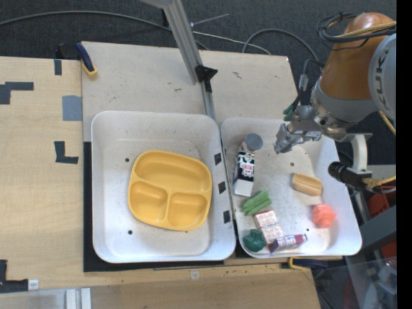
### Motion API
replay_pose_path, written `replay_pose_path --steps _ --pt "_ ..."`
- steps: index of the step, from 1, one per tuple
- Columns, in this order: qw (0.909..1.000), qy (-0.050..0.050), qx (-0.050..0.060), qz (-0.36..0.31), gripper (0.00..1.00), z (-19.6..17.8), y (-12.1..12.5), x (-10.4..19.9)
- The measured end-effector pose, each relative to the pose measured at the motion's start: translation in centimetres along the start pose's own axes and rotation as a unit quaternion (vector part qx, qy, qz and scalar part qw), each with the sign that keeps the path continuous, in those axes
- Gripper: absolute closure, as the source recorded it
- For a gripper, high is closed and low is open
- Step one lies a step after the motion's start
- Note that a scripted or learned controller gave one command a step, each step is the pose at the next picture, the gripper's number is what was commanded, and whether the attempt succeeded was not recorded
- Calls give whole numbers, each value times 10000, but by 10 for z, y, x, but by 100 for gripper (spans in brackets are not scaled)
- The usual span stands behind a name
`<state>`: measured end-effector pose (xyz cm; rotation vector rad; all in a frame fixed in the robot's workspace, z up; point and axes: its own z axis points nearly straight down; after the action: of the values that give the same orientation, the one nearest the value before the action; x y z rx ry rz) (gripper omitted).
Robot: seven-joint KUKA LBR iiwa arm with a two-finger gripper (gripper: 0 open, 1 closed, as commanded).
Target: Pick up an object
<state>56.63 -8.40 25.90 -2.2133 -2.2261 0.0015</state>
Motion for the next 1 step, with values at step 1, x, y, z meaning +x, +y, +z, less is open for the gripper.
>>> replay_pose_path --steps 1 --pt "10000 0 7 0 100 17 -8 48"
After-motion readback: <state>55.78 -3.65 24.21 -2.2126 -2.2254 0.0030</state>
